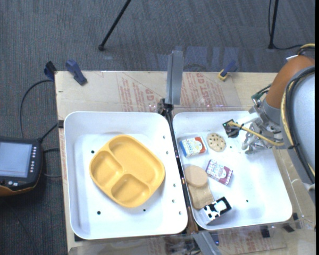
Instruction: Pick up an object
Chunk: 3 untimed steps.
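My gripper (252, 143) hangs over the right part of the right bin (266, 195), with bare bin floor under it. To its left lie a round cookie (216, 141) and a blue-and-white packet (192, 146). A purple-and-white packet (219, 171) lies nearer the middle of the bin. A tan bread-like piece (198, 185) rests along the bin's left wall. A black-and-white object (218, 208) sits at the front edge. None of these touches the gripper.
The left bin (80, 195) holds a yellow divided plate (127, 170). A metal post (174, 81) stands behind the wall between the bins. A handheld control pendant (13, 161) lies off the bench at the left.
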{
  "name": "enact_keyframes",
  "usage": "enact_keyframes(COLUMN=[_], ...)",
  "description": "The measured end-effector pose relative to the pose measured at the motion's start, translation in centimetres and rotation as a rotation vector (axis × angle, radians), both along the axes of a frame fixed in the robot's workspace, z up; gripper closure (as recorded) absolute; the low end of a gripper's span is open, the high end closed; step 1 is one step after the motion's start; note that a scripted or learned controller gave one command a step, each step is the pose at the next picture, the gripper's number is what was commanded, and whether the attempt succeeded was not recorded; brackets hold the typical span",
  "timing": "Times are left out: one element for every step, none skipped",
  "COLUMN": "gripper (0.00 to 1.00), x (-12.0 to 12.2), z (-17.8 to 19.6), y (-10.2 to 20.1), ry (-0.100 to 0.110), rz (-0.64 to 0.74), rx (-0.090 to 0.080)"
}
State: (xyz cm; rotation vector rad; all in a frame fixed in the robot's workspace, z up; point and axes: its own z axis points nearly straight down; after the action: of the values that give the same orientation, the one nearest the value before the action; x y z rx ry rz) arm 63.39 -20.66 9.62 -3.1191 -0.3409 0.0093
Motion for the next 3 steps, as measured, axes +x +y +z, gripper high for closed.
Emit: enact_keyframes(gripper=[1.0, 1.0, 1.0], x=[0.1, 0.2, 0.5], z=[-0.8, 0.1, -1.0], y=[-0.2, -0.1, -0.2], ry=[-0.002, 0.0, -0.002], rz=[-0.006, 0.0, -0.004], rx=[-0.001, 0.0, -0.002])
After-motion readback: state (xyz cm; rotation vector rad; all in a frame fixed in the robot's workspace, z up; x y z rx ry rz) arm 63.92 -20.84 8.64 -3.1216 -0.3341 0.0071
